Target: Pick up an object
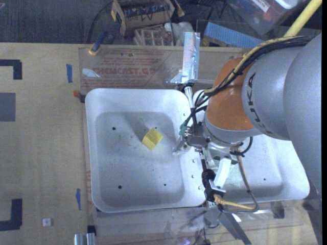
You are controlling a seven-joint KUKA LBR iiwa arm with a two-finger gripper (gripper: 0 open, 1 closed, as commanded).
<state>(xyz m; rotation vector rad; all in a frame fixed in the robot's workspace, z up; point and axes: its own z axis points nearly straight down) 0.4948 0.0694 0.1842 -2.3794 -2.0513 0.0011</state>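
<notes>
Yellow block (152, 138) sits loose near the middle of the left bin (102, 106), tilted on its corner. Pincer (180, 146) is at that bin's right wall, just beside the block; can't tell its state. Risk as I see it: clipping the wall, or nudging the block away.

Readable text is scarce. The arm (286, 80) carries dark letters "UKA" on its grey shell beside the orange band, partly cut off, approx. the KUKA brand. The clear sheet (130, 70) behind the left bin has reddish print, seen reversed and too blurred to read w/ certainty. The cardboard box (143, 9) up top shows print, illegible.
</notes>
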